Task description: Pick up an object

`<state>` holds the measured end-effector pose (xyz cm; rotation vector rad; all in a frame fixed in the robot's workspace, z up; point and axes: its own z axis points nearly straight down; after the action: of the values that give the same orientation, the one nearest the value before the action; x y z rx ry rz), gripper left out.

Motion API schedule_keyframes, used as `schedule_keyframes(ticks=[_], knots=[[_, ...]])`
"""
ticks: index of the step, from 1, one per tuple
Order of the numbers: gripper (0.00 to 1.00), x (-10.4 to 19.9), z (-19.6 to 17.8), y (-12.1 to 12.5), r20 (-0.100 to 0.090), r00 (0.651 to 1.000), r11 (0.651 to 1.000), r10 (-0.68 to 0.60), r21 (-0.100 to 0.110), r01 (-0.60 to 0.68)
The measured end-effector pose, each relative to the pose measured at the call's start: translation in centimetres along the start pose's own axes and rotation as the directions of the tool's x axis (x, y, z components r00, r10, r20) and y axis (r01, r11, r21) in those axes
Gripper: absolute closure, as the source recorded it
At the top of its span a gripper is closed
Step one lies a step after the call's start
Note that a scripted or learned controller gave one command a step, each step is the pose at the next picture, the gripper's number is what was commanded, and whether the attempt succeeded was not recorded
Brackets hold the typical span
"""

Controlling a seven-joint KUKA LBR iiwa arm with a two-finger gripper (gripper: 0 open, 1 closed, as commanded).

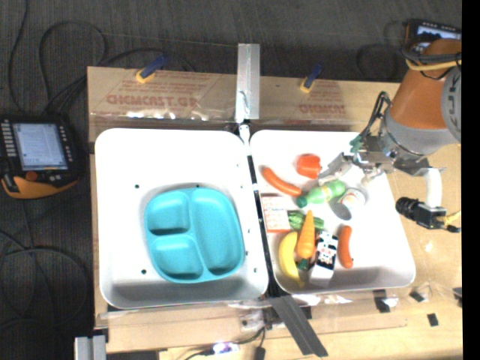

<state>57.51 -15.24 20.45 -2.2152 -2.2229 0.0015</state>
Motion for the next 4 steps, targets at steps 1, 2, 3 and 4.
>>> schedule_keyframes(ticks=[1,2,3,4], knots=[[0.0,3.0,10.9,0.5,0.006,0.995,0.995,-0.097,-0.008,0.097],[0.0,0.3,8.8,0.5,0.003,0.986,0.986,-0.167,-0.001,0.167],[0.0,1.6,11.5,-4.5,0.011,0.93,0.93,-0.367,-0.014,0.367],[1.0,1.7,10.7,-4.5,0.008,0.93,0.93,-0.366,-0.014,0.366]])
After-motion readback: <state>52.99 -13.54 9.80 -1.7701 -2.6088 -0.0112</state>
